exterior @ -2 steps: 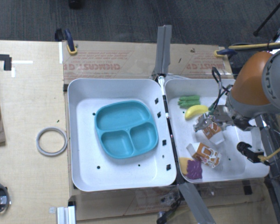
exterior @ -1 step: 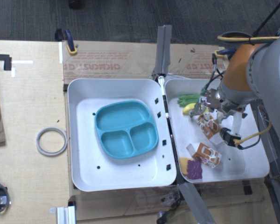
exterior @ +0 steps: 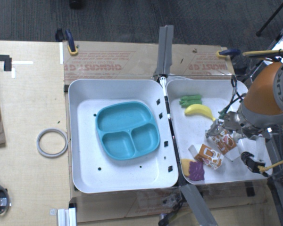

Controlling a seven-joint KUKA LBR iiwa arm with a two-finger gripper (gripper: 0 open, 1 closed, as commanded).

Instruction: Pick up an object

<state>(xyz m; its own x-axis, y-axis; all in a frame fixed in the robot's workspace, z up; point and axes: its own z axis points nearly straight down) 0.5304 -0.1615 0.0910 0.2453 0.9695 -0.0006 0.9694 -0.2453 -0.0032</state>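
Left bin [exterior: 80, 126] holds a blue divided tray [exterior: 127, 130]. Right bin [exterior: 179, 126] — banana [exterior: 199, 110], green item [exterior: 190, 100], purple item [exterior: 196, 170], snack packet [exterior: 210, 156]. Banana lies centre-right, long axis roughly left-right. Pincer [exterior: 217, 128] over a wrapper [exterior: 225, 140] — grip state cannot be told.

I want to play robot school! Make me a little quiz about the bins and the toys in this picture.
1. True or false: the blue tray lies in the left bin.
2. Which toy lies right beside the banana? A) green beans B) purple grapes C) roll of tape
3. Fill in: the tool is over the ____ bin.

Key: 1 true; 2 A; 3 right.
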